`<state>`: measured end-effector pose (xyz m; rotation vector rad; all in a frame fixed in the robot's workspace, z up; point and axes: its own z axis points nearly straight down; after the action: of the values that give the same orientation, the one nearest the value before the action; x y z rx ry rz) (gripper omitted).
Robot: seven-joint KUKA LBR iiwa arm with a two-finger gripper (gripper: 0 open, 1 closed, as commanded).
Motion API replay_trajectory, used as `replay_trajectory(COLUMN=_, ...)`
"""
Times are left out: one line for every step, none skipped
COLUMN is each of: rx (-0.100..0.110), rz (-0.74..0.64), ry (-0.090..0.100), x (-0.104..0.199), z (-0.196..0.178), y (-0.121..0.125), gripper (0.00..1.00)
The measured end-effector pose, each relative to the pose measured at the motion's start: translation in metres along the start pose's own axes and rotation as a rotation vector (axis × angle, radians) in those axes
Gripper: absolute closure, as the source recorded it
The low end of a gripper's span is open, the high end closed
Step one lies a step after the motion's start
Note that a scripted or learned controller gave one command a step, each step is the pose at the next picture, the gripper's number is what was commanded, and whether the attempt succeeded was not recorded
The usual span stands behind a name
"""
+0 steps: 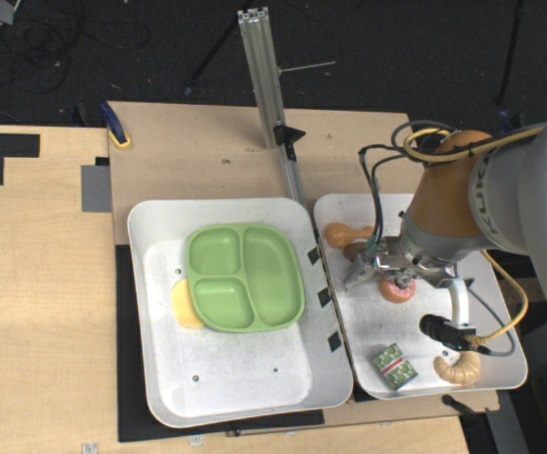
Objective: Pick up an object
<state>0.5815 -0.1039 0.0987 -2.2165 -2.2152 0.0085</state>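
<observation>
In the right bin (501, 372), my gripper (387, 270) hangs low over the bin's middle, under the grey arm with its orange band (449, 197). A small pink round object (399, 291) lies right at the gripper's lower edge, partly hidden by it; whether it is held is hidden. A tan, pear-shaped object (343, 235) lies just left of the gripper near the bin's upper left. A small green box (394, 366) and a tan croissant-shaped piece (457, 368) lie near the bin's front edge.
The left bin (226, 376) holds a green divided plate (245, 277) with a yellow piece (183, 305) poking out from under its left side. A metal post (266, 74) rises behind the bins. Cables and a black part (441, 328) trail from the wrist.
</observation>
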Motion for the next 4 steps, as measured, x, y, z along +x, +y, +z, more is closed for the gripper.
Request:
replay_trajectory(rx=-0.004, rz=0.005, ry=-0.001, x=-0.002, z=-0.014, y=0.001, gripper=1.00)
replay_trajectory(rx=-0.011, rz=-0.001, ry=-0.002, x=0.002, z=-0.057, y=0.003, gripper=1.00)
replay_trajectory(rx=-0.011, rz=-0.001, ry=-0.002, x=0.001, z=-0.110, y=0.003, gripper=1.00)
replay_trajectory(rx=-0.006, rz=-0.006, ry=0.001, x=0.063, z=-0.113, y=-0.008, gripper=1.00)
